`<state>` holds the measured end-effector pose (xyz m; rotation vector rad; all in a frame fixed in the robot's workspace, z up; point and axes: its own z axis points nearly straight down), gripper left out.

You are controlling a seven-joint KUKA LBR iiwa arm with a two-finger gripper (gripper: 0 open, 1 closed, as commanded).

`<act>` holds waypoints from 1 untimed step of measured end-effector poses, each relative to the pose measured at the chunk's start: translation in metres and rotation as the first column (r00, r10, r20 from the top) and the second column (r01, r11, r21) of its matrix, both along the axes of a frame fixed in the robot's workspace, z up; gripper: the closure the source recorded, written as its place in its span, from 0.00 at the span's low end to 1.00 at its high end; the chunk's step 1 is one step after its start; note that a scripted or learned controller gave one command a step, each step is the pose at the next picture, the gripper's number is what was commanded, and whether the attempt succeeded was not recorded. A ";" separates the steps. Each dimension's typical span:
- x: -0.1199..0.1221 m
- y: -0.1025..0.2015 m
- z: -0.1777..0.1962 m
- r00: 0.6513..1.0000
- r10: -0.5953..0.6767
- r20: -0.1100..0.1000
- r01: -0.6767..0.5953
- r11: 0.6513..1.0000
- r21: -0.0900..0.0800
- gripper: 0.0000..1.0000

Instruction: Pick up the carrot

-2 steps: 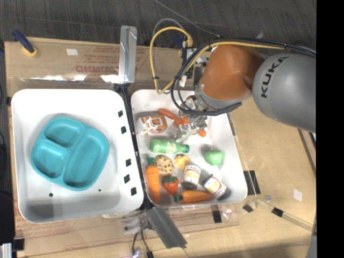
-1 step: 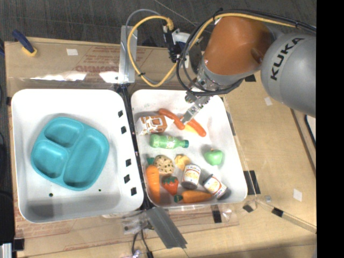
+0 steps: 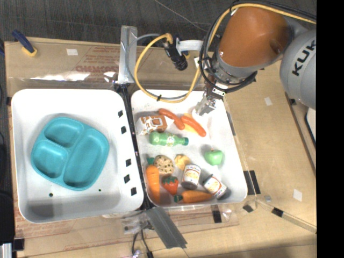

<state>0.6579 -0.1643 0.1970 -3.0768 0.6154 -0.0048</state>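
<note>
I have the hand [image 3: 206, 104] hanging over the far right corner of the right bin [image 3: 236, 160], just below the orange wrist band. From my camera its fingers are small and blurred against the white wall, so I cannot tell whether they stand wide or narrow; nothing shows between them.

The carrot [image 3: 152, 183] lies at the opposite end of that bin, along the near left side, running lengthwise beside the bin's left wall. It is well apart from the hand, with most of the bin's contents lying between the two. A second orange piece [image 3: 196, 196], possibly another carrot, lies along the near edge, touching a strawberry [image 3: 171, 184] that sits just beside the first carrot.

Closest to the hand I see two red-orange sausage-like pieces [image 3: 187, 122], just below and left of the fingers. Beside them are a small brown-and-white carton [image 3: 152, 123] and a green bottle [image 3: 167, 140] lying on its side. A green apple [image 3: 214, 156] sits near the right wall, a cookie [image 3: 163, 165] near the carrot's top end, and two small jars [image 3: 201, 179] lie tilted toward the near right corner.

The left bin [image 3: 21, 144] holds a teal divided plate [image 3: 70, 152]. Both bins rest on the brown tabletop [image 3: 269, 144].
</note>
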 end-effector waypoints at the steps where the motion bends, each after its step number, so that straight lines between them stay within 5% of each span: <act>1: -0.010 0.018 0.017 0.980 0.200 0.004 -0.200 0.980 0.001 1.00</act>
